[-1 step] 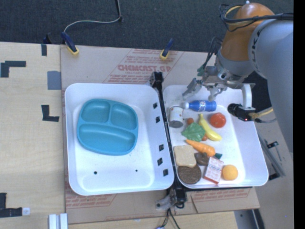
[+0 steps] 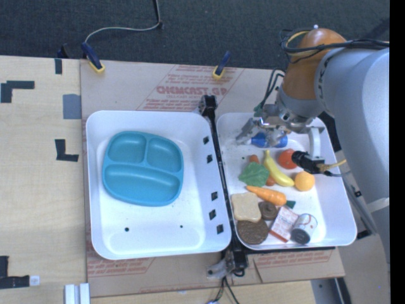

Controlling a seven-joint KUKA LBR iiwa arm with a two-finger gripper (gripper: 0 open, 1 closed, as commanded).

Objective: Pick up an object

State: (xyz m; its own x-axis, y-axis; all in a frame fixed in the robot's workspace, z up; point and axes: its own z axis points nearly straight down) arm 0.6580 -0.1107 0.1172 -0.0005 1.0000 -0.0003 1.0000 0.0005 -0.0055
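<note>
Toys crowd the right-hand shallow white plastic bin (image 2: 329, 230), and the yellow plastic banana (image 2: 276, 169) near its middle serves as the marker for everything else. Just left of the banana lies a green leafy plastic vegetable (image 2: 254, 173); below the banana an orange plastic carrot (image 2: 267, 195) lies slanted, nearly touching it. Right of the banana sit a red round tomato toy (image 2: 286, 159) and, lower, a small orange round fruit (image 2: 304, 181). Further below the banana come a tan slice of toy bread (image 2: 246, 206), a dark brown round cookie (image 2: 253, 232) and a red-and-white small packet (image 2: 284, 223). Above the banana a blue small object (image 2: 260, 142) lies under the pincer (image 2: 269, 129) of the grey arm with its orange band (image 2: 313, 52). The pincer hangs low over that far part of the bin, but whether it is spread or closed cannot be told. Well left of the banana, in the other white bin (image 2: 95, 189), rests a light blue divided plastic plate (image 2: 143, 168). Both bins stand on the brown cardboard-covered counter (image 2: 171, 90).
</note>
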